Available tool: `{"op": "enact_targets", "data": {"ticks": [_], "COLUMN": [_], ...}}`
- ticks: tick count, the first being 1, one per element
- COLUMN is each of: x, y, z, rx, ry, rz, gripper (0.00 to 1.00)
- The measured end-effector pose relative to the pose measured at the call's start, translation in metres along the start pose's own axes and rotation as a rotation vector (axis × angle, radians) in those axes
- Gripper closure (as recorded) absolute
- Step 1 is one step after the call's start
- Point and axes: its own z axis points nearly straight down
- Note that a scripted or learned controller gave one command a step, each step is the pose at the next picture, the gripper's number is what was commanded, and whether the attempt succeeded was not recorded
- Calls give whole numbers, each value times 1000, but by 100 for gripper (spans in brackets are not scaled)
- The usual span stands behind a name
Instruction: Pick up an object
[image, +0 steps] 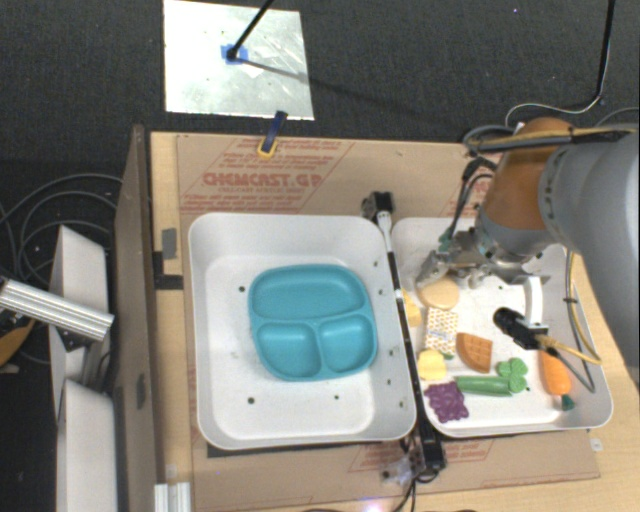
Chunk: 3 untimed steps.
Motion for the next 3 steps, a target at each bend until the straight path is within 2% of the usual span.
{"op": "enact_targets", "data": {"ticks": [2,3], "x": [-1,-2], "y": [47,47], "z": [8,-3], "rx": [-5,-7], "ry": [1,0], "rz": [-5,-6], "gripper": [0,100]}}
